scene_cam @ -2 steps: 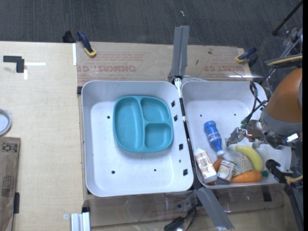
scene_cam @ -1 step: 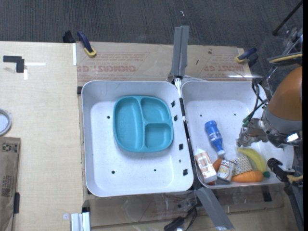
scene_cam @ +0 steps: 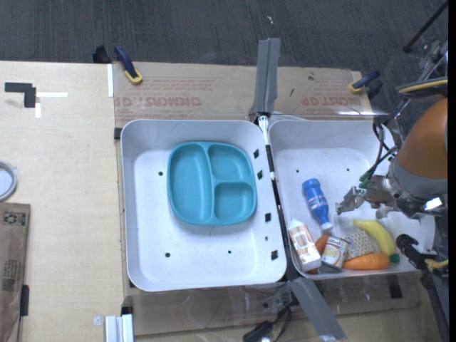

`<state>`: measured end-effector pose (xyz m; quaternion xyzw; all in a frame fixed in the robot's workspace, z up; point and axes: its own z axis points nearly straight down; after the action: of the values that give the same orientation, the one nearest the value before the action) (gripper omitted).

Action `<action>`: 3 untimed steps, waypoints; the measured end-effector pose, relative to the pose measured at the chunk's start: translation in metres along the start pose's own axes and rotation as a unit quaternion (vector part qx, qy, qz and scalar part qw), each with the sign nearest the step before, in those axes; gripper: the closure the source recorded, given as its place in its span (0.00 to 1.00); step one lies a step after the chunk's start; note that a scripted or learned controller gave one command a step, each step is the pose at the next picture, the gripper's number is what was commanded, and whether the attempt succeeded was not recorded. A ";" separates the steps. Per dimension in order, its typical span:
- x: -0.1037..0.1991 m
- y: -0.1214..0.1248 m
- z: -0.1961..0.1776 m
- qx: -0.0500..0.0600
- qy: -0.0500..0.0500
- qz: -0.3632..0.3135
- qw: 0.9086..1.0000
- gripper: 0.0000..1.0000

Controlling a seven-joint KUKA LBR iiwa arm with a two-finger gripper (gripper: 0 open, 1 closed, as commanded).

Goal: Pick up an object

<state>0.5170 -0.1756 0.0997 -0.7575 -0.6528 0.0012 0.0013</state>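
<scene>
Two shallow white bins are seen side by side: in the left bin (scene_cam: 142,212) a teal three-compartment plastic plate (scene_cam: 212,184) lies alone, while the candidate objects are crowded into the near corner of the right bin (scene_cam: 335,148). There a blue plastic bottle with a white cap (scene_cam: 315,201) lies on its side, with a small white carton with a reddish label (scene_cam: 304,246), a small printed can (scene_cam: 333,252), an orange toy carrot (scene_cam: 367,262) and a yellow toy banana (scene_cam: 377,235) packed close beside it. The metal two-finger gripper (scene_cam: 350,201) is held just right of the bottle, nothing visibly between its fingers; whether they are apart or together cannot be told. A miss is judged likely, since the round bottle could roll off a closing finger, and the tightly packed pile could be nudged or two items caught together. Mirrored red lettering is seen on the cardboard (scene_cam: 192,91) behind the bins, but cannot be read with confidence; the carton's label is too small to be read
</scene>
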 end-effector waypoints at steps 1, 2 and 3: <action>0.048 0.020 0.009 0.000 0.000 0.060 0.998 0.00; 0.087 0.075 0.008 -0.001 -0.001 0.028 1.000 0.00; 0.106 0.073 -0.092 -0.001 -0.001 -0.038 0.999 0.00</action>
<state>0.6049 -0.0812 0.1915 -0.7320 -0.6813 0.0010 -0.0003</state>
